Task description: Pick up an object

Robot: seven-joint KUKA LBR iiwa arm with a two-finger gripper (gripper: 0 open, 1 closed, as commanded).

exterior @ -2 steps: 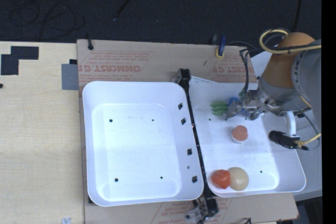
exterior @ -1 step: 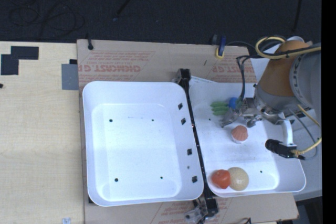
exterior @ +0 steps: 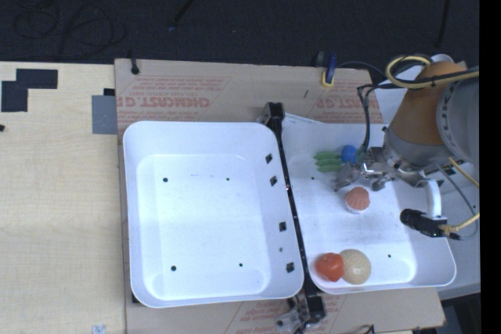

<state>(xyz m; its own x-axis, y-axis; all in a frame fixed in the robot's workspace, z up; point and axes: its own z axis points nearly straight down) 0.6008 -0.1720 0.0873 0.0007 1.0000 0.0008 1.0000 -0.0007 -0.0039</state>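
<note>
My gripper [exterior: 361,184] hangs over the middle of the right bin [exterior: 427,266], its grey fingers [exterior: 341,184] spread open. A salmon-pink ridged object [exterior: 358,200] lies on the bin floor just below the fingertips, with nothing gripped between them. Just left of the wrist, at the back, sit a green object [exterior: 327,160] and a small blue object [exterior: 348,154]. By the front wall a red object [exterior: 329,267] and a beige ball [exterior: 355,266] lie touching each other.
The left bin [exterior: 141,168] stands beside the right one, with a black divider rail [exterior: 283,192] between them. The orange-banded arm [exterior: 427,109] and its cables fill the right bin's far right side. Cardboard [exterior: 203,94] lies under both bins.
</note>
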